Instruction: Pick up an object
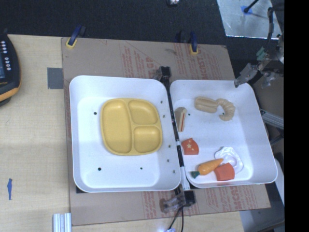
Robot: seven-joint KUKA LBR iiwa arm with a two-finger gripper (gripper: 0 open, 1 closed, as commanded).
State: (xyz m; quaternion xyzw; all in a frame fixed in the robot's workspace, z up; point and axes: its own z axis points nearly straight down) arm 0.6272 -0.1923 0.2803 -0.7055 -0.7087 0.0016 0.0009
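The right bin [258, 129] holds several toy foods. A tan curved pastry [215, 106] lies at its far side and a small hot dog [181, 119] rests against its left wall. A red wedge [190, 146] sits in the middle. An orange carrot [210, 166], a red block [225, 172] and a white piece [228, 154] cluster at the near edge. My gripper [250, 72] hangs at the bin's far right corner, above the rim and apart from every object; it is dark and partly cut off.
The left bin [87, 168] holds a yellow divided plate [130, 126]. Blue and yellow clamps [193, 41] pin the cardboard base at the far edge. A black and orange pendant [7, 66] lies at the far left of the bench.
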